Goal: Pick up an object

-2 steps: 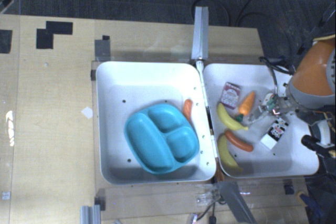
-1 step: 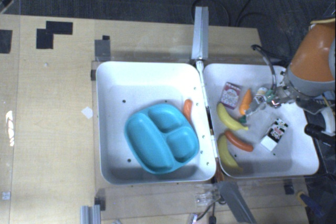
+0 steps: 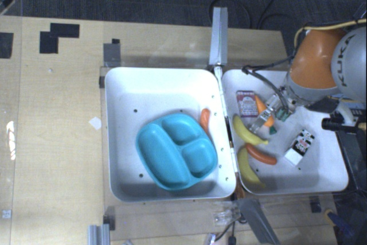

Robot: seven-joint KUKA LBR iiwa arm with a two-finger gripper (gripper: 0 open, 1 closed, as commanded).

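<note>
My gripper (image 3: 268,119) hangs low over the upper middle of the right bin (image 3: 321,172), with the arm's orange band (image 3: 315,63) behind it at the right. It sits among a small orange piece (image 3: 260,104), a red patterned card pack (image 3: 247,104) to its left and a yellow banana (image 3: 248,132) just below it. A small green bit shows at its lower edge. An orange-red sausage (image 3: 262,155) and a second banana (image 3: 248,168) lie further toward the front. Whether anything is held is hidden by the wrist.
A black-and-white box (image 3: 301,146) lies right of the gripper in the right bin. The left bin (image 3: 117,123) holds a blue divided plate (image 3: 175,151) and an orange carrot-like piece (image 3: 205,119) near the wall between the bins. Cables trail from the wrist.
</note>
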